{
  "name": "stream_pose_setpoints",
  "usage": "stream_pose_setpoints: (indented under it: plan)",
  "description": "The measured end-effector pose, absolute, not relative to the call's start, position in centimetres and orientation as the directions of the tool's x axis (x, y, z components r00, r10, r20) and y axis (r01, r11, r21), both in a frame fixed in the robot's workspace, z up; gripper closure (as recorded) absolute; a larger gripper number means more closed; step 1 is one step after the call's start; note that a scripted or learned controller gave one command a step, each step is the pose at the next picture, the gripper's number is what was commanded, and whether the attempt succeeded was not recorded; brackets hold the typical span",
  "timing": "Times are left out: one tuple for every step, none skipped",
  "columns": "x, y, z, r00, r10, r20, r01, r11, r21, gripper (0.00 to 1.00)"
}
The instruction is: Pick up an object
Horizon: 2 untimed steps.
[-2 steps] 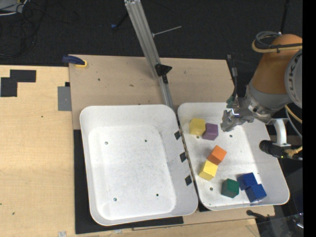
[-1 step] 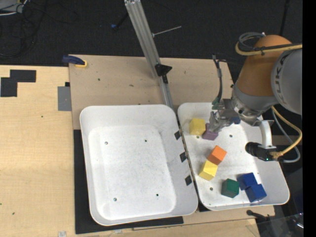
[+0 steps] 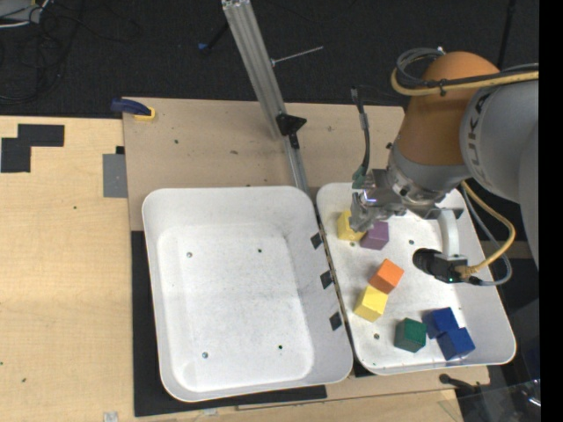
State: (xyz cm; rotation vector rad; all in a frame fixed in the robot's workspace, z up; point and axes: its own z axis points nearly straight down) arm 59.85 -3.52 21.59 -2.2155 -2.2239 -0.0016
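Looking down from the camera view, my fingers (image 3: 362,214) hang low in the right white bin (image 3: 493,345), directly over a small yellow block (image 3: 347,228), with a purple cube (image 3: 376,235) touching just right; whether they are apart I cannot tell.

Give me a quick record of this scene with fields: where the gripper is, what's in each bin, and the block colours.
gripper: low in right bin, at its far left corner
nearest blocks: yellow block, purple block
right bin: also orange block, second yellow block, green block, blue blocks
left bin: no blocks visible
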Motion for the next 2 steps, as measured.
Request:
stream_pose_setpoints:
  plan:
    - [59.8, 1.0, 21.3, -0.003, 1.000, 0.003, 1.000, 0.003, -0.004, 1.00]
    - [60.6, 6.4, 22.5, -0.005, 1.000, 0.002, 1.000, 0.005, -0.001, 1.00]
